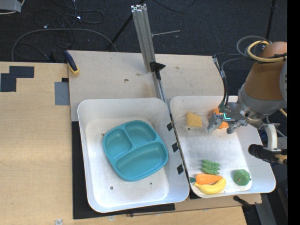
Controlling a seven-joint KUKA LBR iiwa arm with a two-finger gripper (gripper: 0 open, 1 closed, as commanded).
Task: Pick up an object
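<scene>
My gripper (222,125) hangs low over the upper part of the right bin (262,184), its fingers spread apart with nothing between them. Just behind the gripper an orange object (219,113) peeks out, mostly hidden by the hand. A yellow block-like item (194,120) lies to the gripper's left. Toward the bin's front edge lie green pea pods (210,165), a carrot (208,178), a banana (212,186) and a green round fruit (241,177).
The left bin (93,191) holds a blue divided plate (135,149). A metal post (144,36) rises behind the bins. Black clips (174,146) sit along the divide between the bins.
</scene>
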